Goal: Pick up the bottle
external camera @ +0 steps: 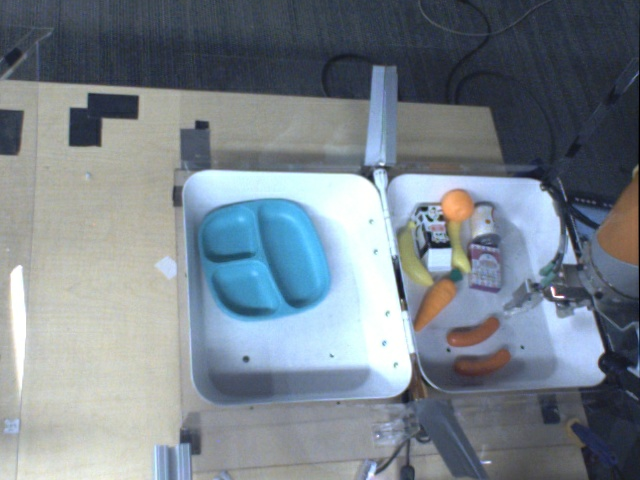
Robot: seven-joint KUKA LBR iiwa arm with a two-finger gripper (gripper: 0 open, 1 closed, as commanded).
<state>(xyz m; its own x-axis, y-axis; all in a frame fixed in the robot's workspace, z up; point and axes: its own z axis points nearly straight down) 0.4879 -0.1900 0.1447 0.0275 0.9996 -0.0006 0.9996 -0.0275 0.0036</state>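
Observation:
The bottle (485, 251) lies flat in the right bin (570, 353), its pale cap toward the back and a dark red label on its body. It rests beside a yellow banana (460, 253) and just right of an orange (457, 205). My gripper (545, 293) hangs over the right part of the same bin, a short way right of and slightly nearer than the bottle, not touching it. Nothing shows in its grasp.
The right bin also holds a black-and-white carton (434, 240), a second banana (410, 256), a carrot (434, 304) and two sausages (472, 334) (482, 363). A blue divided plate (265, 258) sits in the left bin (300, 368). Cables hang by the arm at the right.

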